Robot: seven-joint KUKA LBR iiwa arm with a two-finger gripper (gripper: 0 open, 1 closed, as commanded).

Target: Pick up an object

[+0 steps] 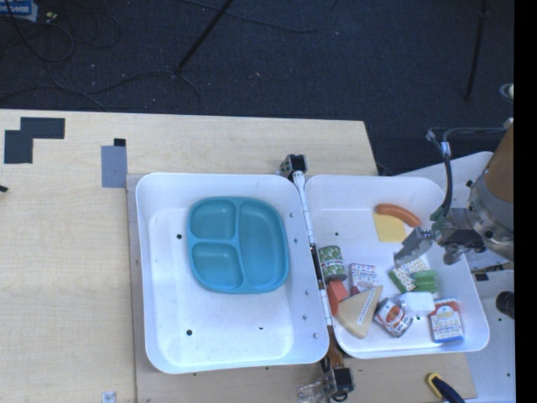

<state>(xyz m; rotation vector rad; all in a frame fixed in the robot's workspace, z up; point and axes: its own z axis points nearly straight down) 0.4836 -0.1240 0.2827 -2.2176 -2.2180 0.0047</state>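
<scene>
Nearest the camera, a cheese wedge, a red-white can and a carton are seen along the front of the right bin, with a green can, a packet, a yellow slice and a sausage behind. The end effector is held low over a green-white pack; whether it is open or closed cannot be told. A teal tray is noted in the left bin on the counter.
</scene>
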